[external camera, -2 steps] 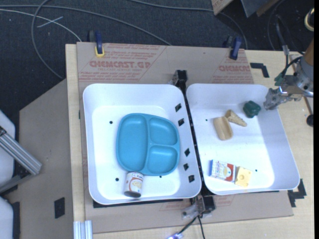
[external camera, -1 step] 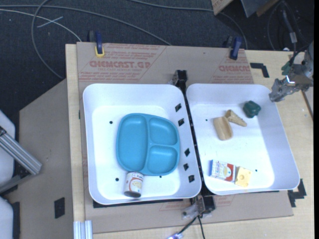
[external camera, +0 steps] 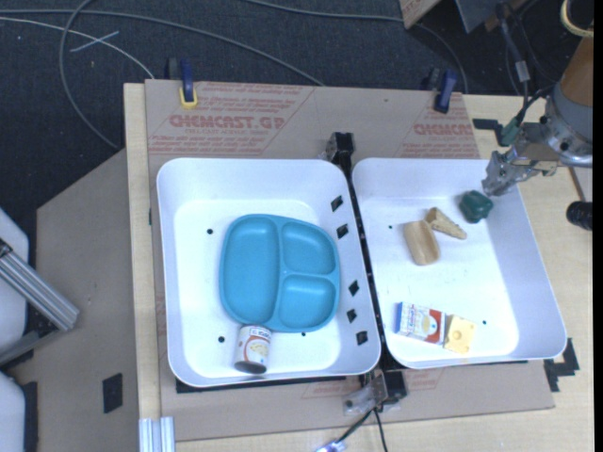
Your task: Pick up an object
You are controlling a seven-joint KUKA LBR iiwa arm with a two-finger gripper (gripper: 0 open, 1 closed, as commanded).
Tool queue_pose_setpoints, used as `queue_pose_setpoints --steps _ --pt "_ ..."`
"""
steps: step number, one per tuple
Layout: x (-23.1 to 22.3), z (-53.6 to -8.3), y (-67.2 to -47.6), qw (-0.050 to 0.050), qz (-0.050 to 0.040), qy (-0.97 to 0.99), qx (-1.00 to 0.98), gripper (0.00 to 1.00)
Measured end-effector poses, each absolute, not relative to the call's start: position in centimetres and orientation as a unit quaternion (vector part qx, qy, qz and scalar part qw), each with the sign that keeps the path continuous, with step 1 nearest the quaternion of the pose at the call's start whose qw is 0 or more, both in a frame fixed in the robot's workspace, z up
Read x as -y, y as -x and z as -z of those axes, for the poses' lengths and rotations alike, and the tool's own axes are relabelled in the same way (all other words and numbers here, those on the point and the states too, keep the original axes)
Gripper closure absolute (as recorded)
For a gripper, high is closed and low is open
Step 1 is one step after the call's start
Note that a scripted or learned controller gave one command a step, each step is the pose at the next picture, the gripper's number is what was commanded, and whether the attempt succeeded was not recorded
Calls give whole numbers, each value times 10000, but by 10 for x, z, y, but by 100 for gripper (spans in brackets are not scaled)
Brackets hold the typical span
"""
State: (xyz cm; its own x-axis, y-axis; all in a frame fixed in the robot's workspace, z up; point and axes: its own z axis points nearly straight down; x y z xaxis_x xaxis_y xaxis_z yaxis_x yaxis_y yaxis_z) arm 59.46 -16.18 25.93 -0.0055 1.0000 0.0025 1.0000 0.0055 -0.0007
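1. Here, the gripper (external camera: 497, 182) hangs over the far right corner of the right bin (external camera: 533, 252), just beside a small dark green object (external camera: 476, 205) that lies near the bin's far wall.
2. The green object is probably the target, since it is the nearest thing to the gripper. It rests on the bin floor, not between the fingers, so nothing is held yet.
3. Whether the fingers are spread or closed cannot be told; they are small and blurred against the white rim.
4. To do this step well, the gripper would need to centre over the green object and come straight down, so one finger passes on each side. The sloping bin wall is close behind, and a finger could catch it.
5. Other candidates lie well apart: two tan bread-like pieces (external camera: 430, 235) near the bin's middle, and a small printed carton (external camera: 419, 322) with a yellow block (external camera: 460, 333) touching it at the near edge.
6. The left bin (external camera: 179, 252) holds a blue divided plate (external camera: 279, 271) and a small can (external camera: 252, 348).
7. The arm (external camera: 570, 121) reaches in from the right above the desk (external camera: 141, 252), its wrist angled down toward the bin.
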Motion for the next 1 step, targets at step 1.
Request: queue_pose_setpoints --steps 1 --pt "115 -251 -572 22 -2 7056 7086 100"
